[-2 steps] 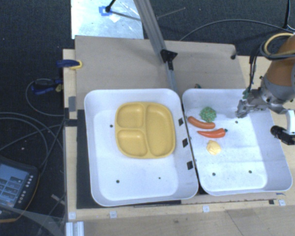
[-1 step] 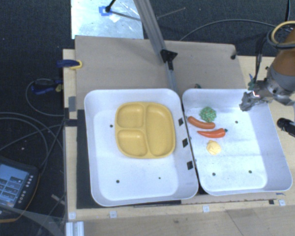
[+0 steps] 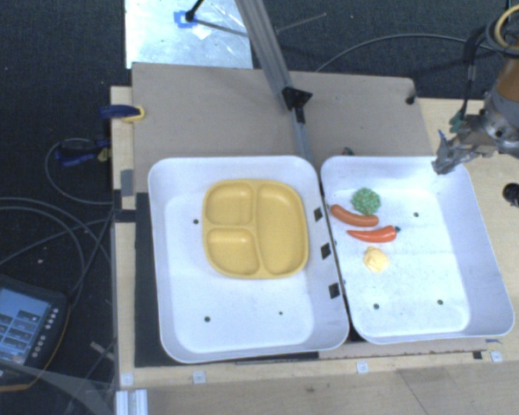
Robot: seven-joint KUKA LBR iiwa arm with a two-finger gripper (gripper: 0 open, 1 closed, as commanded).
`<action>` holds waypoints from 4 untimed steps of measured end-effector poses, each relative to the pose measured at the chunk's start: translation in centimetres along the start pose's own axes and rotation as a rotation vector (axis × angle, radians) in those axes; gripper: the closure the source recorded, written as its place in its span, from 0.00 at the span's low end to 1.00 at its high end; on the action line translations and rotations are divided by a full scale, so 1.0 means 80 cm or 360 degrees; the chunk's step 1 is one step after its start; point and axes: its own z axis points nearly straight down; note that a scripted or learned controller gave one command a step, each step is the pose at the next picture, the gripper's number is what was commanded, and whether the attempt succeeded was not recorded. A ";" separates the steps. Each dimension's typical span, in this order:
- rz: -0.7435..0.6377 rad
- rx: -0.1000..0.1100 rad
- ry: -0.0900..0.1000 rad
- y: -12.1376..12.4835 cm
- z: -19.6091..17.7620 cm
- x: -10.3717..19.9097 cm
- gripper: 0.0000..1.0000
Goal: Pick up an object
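Up right, the hand [image 3: 444,164] hangs above the right bin's [image 3: 480,223] far corner.

A yellow divided plate [image 3: 255,228] sits in one white bin [image 3: 177,318]; the other white bin [image 3: 467,309] holds green broccoli [image 3: 366,201], an orange-red sausage [image 3: 353,217], a red chili pepper [image 3: 374,233] and a pale yellow lump [image 3: 376,260].

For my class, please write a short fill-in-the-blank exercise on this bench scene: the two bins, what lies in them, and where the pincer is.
1. The yellow divided plate lies in the ____ bin.
2. The plate has ____ compartments.
3. The green broccoli piece lies in the right bin, just above the ____ sausage.
4. The pincer is near the right bin's upper ____ corner.

Missing words: left; three; red; right
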 end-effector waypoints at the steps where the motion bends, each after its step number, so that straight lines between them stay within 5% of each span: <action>1: 0.0000 0.0002 0.0000 0.003 -0.069 0.000 1.00; 4: -0.0006 0.0014 0.0008 -0.024 -0.063 0.204 1.00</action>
